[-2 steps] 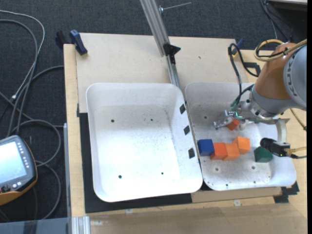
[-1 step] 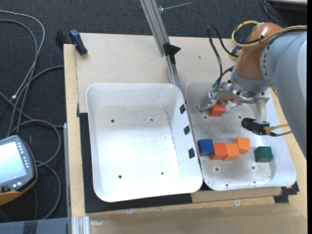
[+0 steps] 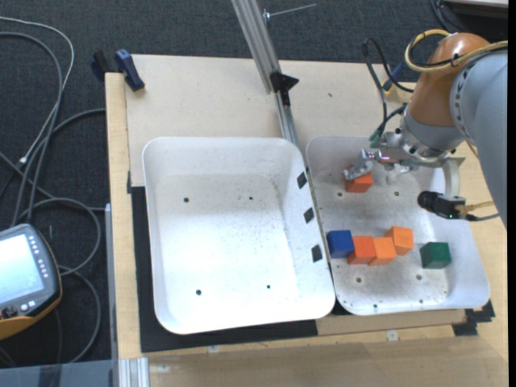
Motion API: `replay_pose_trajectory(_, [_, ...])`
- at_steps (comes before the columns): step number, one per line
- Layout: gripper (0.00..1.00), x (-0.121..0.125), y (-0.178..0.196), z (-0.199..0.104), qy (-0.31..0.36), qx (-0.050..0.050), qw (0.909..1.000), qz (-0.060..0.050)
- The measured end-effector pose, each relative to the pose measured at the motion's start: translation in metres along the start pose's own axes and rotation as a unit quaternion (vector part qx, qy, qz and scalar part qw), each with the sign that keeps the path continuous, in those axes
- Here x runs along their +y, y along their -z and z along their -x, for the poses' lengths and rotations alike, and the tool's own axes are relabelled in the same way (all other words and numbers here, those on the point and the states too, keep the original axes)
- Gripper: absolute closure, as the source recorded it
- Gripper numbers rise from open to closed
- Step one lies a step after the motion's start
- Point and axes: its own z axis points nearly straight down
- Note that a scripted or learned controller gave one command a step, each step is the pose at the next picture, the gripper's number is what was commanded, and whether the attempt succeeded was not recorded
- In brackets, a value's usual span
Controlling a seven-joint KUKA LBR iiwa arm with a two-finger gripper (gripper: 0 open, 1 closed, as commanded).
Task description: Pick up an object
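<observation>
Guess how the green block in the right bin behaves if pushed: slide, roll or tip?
The green block looks cube-shaped with flat faces, so it will probably slide, not roll. It sits low and squat, so tipping seems unlikely. It appears rigid, standing apart from the orange blocks.

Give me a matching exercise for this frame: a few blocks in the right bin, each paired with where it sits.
Things:
1. blue block
2. green block
3. orange block by the gripper

Places:
A. farthest right of the front blocks
B. far part of the bin, apart from the others
C. left end of the front row

Pairs: 1-C, 2-A, 3-B
</observation>
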Motion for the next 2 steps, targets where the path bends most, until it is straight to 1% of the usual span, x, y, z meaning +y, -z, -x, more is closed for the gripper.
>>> replay_pose_trajectory(1, [1.0,0.001,0.011,-0.002,0.002,0.0,1.0,0.0])
replay_pose_trajectory(2, [1.0,0.008,0.096,-0.085,0.005,0.002,1.0,0.003])
